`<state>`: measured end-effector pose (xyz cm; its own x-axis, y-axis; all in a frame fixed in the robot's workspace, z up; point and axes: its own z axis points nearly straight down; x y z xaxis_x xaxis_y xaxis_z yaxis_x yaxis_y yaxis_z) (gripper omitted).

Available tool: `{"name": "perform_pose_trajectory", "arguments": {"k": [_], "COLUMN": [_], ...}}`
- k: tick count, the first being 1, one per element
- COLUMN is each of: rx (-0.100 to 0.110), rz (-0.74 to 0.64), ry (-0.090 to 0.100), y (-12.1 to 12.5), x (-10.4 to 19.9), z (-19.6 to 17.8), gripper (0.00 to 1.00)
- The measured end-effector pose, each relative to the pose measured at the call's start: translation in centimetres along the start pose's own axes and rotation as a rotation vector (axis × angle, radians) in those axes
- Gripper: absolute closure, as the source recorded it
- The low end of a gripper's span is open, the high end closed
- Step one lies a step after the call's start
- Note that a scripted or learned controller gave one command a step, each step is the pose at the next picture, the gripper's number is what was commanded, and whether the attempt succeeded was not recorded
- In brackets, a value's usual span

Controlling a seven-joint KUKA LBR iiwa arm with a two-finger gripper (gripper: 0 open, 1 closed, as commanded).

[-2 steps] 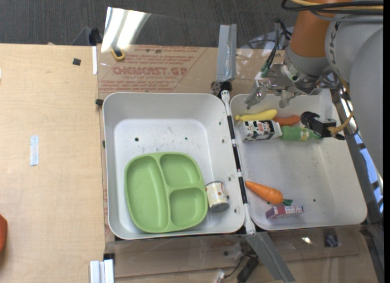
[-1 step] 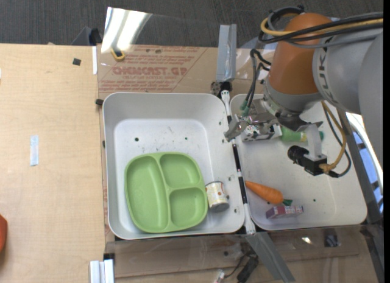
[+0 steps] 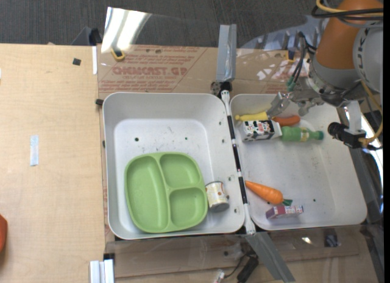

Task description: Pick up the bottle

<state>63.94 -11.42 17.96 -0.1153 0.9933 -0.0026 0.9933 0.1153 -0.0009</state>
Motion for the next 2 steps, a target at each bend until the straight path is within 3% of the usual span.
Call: {"name": "perform_pose_trajectory", "arguments": {"k": [1, 2], "rx": [-0.005, 0.001], "rz": [-0.043, -0.044], "ry": [0.000, 0.002], "y": [1.7, -3.2], "x": [-1.1, -0.3], "z": [7.4, 8.9], "gripper": [0.00, 0.00]}}
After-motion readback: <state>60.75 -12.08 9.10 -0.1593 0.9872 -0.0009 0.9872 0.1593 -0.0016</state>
